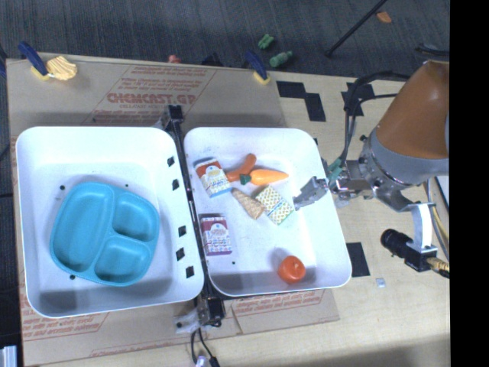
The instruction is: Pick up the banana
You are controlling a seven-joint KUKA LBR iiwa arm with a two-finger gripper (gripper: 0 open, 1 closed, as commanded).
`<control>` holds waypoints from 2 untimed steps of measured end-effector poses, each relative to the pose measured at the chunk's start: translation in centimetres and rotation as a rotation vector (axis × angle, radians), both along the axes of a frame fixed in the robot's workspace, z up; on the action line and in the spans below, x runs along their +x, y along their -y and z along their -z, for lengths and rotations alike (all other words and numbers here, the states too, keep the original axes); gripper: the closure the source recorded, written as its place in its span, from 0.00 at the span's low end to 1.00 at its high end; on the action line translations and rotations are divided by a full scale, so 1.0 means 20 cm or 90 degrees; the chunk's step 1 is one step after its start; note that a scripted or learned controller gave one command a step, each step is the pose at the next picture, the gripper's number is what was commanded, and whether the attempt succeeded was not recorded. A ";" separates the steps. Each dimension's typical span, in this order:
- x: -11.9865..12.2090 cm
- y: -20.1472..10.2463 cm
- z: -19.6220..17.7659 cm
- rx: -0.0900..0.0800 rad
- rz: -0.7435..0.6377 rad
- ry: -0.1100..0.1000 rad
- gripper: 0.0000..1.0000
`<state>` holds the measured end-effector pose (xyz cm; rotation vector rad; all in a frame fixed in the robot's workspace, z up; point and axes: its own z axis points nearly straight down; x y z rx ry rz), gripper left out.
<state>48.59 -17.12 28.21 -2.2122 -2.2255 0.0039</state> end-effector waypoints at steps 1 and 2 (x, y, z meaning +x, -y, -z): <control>-0.06 -0.31 0.72 0.001 0.011 -0.003 0.00; 0.26 -0.48 0.45 0.000 -0.023 0.001 0.00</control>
